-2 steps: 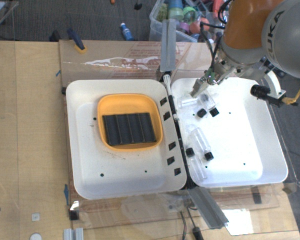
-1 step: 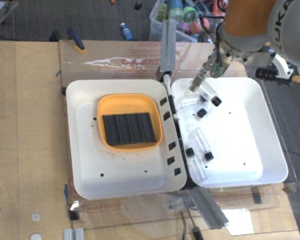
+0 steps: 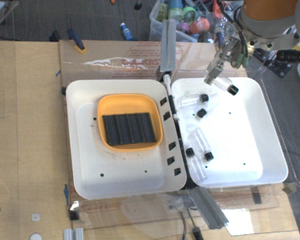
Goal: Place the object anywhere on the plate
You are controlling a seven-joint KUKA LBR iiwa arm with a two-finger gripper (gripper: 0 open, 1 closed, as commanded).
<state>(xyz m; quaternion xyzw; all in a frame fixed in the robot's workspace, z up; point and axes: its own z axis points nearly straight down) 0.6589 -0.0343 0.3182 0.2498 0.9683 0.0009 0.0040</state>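
Far to the left of the end effector, the orange plate [image 3: 130, 104] sits in the left bin [image 3: 85, 174], carrying a dark ribbed block [image 3: 129, 129]. Nearer, in the right bin [image 3: 270, 159] below the end effector, lie several clear vials with black caps [image 3: 200, 143]. The end effector [image 3: 213, 75] hangs over the right bin's upper edge, and whether it is apart or together cannot be told. Just beside its tip, to the right, one clear vial [image 3: 225, 85] lies with its long axis slanting down-right, black cap pointing lower right.
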